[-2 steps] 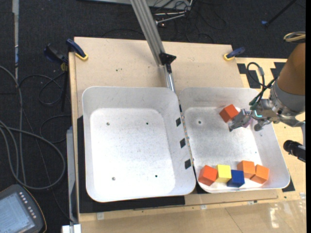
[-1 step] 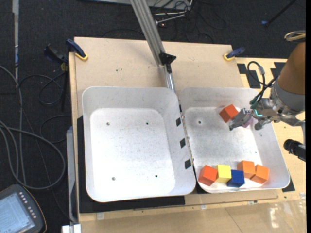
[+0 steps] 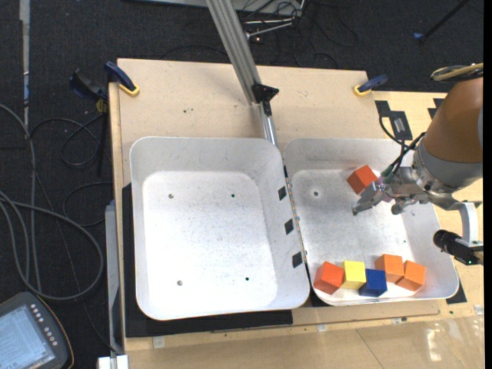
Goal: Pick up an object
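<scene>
At the near rim of the right bin [image 3: 430, 233], five blocks lay in a loose row: an orange block [image 3: 330, 277] at the left end, a yellow block [image 3: 354, 272] beside it, a blue block [image 3: 374, 282] slightly forward of the row, and two further orange blocks [image 3: 393, 267] [image 3: 413, 274] at the right end. The blocks touched or nearly touched one another; exact contact between them could not be resolved.

Farther back in the same bin, a single orange cube [image 3: 361, 179] sat tilted, just beside the gripper [image 3: 374, 200]. The gripper's dark fingers pointed toward the cube's lower right side. Whether the fingers were spread or closed, and whether they touched the cube, could not be determined; the parts were small and dark against the arm's shadow.

The arm [image 3: 457, 141] entered from the right. Only its orange band and a grey section were visible; the rest was cut off at the frame edge.

The left bin [image 3: 146, 206] showed a speckled white floor. A silver pole [image 3: 234, 41] crossed above the far bench edge, its upper end cut off by the frame.
</scene>
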### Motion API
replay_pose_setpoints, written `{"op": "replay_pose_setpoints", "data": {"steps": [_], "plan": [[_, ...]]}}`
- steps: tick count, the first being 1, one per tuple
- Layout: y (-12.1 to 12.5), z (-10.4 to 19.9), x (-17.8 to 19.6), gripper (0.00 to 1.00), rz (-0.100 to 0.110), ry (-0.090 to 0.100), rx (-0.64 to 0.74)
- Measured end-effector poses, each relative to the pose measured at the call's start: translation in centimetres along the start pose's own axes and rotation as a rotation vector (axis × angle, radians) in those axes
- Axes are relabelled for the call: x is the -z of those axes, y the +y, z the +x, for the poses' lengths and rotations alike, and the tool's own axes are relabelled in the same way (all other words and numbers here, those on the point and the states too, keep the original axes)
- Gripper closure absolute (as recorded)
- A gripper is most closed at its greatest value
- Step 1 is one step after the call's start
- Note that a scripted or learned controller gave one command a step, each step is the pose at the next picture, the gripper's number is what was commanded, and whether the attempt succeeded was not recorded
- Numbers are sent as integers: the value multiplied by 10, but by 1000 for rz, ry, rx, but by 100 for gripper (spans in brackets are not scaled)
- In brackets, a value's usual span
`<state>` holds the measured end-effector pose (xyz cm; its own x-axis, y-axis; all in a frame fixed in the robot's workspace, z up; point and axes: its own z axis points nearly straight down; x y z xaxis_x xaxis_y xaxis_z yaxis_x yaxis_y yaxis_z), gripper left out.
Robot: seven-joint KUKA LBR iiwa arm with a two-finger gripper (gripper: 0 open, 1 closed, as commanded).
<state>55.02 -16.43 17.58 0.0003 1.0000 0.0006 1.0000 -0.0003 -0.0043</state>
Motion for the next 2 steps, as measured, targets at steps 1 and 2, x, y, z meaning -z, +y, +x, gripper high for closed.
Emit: {"op": "replay_pose_setpoints", "data": {"steps": [1,2], "plan": [[-11,1,-57,0,2,1,-1],[-11,1,-82,0,-3,-1,0]]}}
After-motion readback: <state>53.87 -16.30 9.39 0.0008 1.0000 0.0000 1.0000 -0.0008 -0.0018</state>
